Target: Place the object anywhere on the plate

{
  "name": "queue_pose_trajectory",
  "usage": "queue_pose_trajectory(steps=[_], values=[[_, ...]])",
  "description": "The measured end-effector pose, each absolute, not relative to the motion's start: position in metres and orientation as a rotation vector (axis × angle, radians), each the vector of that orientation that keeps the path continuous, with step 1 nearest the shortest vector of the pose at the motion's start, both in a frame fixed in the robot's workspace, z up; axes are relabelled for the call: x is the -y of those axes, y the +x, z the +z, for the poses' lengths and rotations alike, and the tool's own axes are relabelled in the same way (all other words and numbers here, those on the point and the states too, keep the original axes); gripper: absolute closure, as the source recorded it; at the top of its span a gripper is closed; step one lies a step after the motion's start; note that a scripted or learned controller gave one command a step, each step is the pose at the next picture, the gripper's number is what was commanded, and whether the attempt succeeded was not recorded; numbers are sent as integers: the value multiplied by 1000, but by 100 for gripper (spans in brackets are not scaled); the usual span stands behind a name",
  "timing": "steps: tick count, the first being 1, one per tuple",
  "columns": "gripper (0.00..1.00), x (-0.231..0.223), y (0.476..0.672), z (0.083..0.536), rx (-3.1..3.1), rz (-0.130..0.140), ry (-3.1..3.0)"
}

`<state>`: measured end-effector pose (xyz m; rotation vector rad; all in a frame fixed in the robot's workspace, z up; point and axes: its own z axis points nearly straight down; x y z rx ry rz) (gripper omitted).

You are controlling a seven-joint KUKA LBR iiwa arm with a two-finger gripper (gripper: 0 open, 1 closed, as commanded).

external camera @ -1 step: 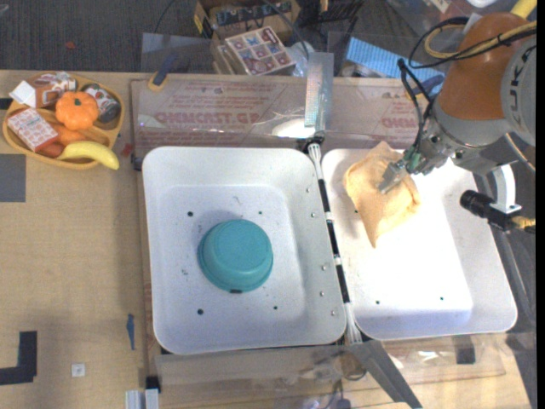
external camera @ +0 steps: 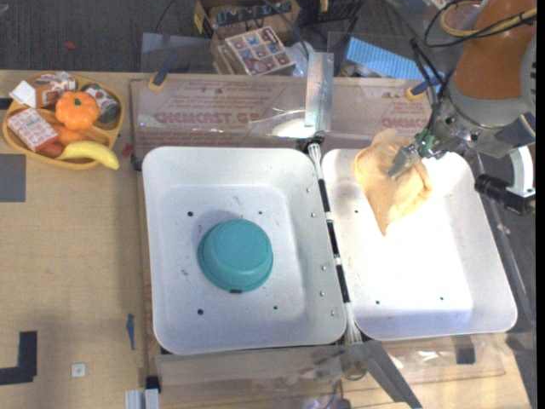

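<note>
A teal round plate (external camera: pixel 237 255) lies in the middle of the left white bin (external camera: pixel 170 186). A soft tan-yellow cloth-like object (external camera: pixel 390 190) hangs over the upper part of the right bin (external camera: pixel 451 305), bunched up and drooping toward the bin floor. My gripper (external camera: pixel 406 160) comes in from the upper right and sits at the object's top right edge, shut, with a fold of the material pinched between its fingers. The object is well to the right of the plate, across the divider between the bins.
The grey arm with its orange band (external camera: pixel 498 32) fills the upper right corner. A yellow dish of toy fruit (external camera: pixel 64 122) sits on the bench at far left. Boxes and clutter (external camera: pixel 251 45) lie behind the bins.
</note>
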<state>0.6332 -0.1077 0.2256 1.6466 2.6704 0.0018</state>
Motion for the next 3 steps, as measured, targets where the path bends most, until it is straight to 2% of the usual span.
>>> queue_pose_trajectory(steps=[1,3], values=[[100,57,629,217,-2947,1,1083],[100,-48,621,235,-3136,4,0]])
